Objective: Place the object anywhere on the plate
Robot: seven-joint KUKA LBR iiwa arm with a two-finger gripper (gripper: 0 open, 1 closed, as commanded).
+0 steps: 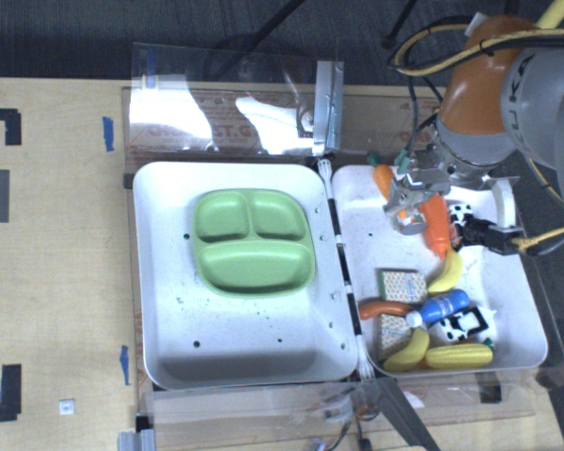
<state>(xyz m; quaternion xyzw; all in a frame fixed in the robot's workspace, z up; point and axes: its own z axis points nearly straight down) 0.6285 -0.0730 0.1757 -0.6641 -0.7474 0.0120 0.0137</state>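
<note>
Camera view looks down on two shallow white bins side by side on a pale wooden surface [56,280]. Taking the green plate [254,241] as the landmark: it is a three-compartment plate lying flat near the middle of the left bin [169,346], with nothing on it.

To the right of the plate, across the divider, the right bin [522,327] holds a clutter of toy food. Farthest from the plate toward the bin's back lie an orange carrot [436,224] and a smaller orange piece [383,178] near the back corner. Nearer the front, right of the plate's lower edge, sit a small patterned square block [400,285], a red sausage-like piece [385,308], a blue-and-white bottle [440,308], a black-and-white patterned item [468,324], a curved yellow banana [446,272] and two more yellow pieces [409,350] at the front rim.

The gripper [409,200] hangs over the back of the right bin, well to the right of the plate, just beside the carrot's upper end. Whether it is wide, narrow or holding anything cannot be told from this angle. The grey arm [536,73] with its orange band rises above it.
</note>
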